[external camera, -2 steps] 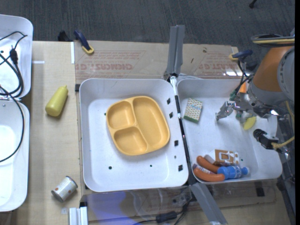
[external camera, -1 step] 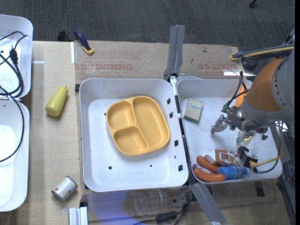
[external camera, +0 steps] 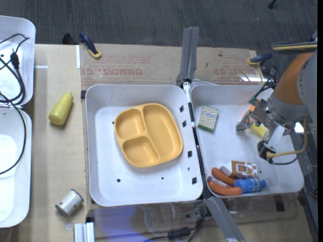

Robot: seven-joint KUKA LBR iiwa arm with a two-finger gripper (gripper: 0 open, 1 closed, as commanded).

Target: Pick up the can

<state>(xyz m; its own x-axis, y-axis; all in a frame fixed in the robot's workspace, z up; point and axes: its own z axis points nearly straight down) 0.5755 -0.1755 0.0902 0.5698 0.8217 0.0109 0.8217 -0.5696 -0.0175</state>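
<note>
Reaching in from the right, the grey arm with the orange band [external camera: 295, 82] is low over the right shallow white bin [external camera: 227, 150], near the right wall of this bin. Its two-finger gripper [external camera: 248, 121] points to the left, and something yellow [external camera: 259, 130] lies directly under the wrist, partly hidden. It is not possible to tell from this view if the gripper is released or clenched, and no object is seen in it.

The small silver metal can with a pale label [external camera: 69, 202] is not in any bin. It lies on its side on the wooden bench [external camera: 55, 160], just beside the front left corner of the left shallow white bin [external camera: 101, 185], well apart from the gripper.

In the left bin rests a yellow plastic plate with three compartments [external camera: 148, 134], turned a little. In the right bin, a small green and white patterned box [external camera: 208, 118] lies near the divider between the bins. At the front of this bin there are two red-orange sausage-shaped pieces [external camera: 225, 181], a blue plastic bottle [external camera: 250, 185] lying down and a small brown and white carton [external camera: 244, 169], all close together.

On the bench to the left of the bins lies a yellow squeeze bottle [external camera: 61, 109]. A blue and yellow clamp [external camera: 89, 45] holds the rear edge of the bench, and black cables [external camera: 12, 79] run over a white surface at the far left.
</note>
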